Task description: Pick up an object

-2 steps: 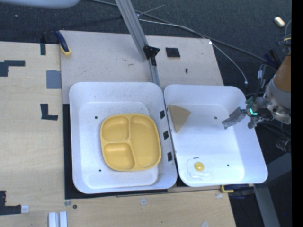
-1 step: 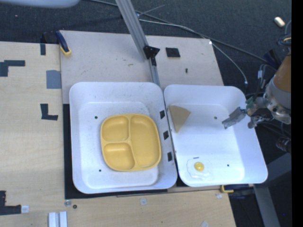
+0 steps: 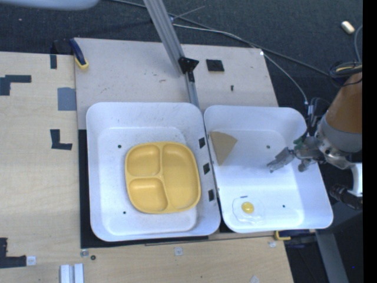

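Nearest, a fried-egg toy (image 3: 247, 209) is seen down-left of the pincer (image 3: 288, 158), whose grip state cannot be told.

A robotics lab: taped wooden bench (image 3: 35, 175), two white bins (image 3: 100, 128), loose cables (image 3: 283, 69), aluminium camera pole (image 3: 168, 31).

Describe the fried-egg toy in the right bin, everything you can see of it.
The small flat fried-egg toy, a glossy white patch with a round yellow yolk at its middle, looks like plastic or rubber. It lies flat on the floor of the right white bin, near the front wall and left of centre. Nothing touches it except the bin floor; the gripper hangs apart from it, farther back and to the right.
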Motion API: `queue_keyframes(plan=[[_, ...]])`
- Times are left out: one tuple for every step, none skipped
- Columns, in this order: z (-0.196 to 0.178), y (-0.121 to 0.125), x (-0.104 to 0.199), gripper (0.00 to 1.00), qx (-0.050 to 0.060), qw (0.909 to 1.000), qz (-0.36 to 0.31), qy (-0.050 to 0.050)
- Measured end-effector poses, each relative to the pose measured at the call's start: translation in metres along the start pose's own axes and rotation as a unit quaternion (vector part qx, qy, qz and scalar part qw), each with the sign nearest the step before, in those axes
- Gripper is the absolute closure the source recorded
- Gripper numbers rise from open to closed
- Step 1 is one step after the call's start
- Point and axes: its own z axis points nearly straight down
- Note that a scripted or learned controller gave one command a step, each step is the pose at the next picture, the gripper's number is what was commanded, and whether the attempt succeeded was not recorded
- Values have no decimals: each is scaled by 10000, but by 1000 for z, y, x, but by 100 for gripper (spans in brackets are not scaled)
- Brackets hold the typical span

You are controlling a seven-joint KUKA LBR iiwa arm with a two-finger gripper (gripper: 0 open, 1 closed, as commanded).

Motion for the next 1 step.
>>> queue_keyframes(plan=[[46,0,-6,0,-4,10000,-1,-4]])
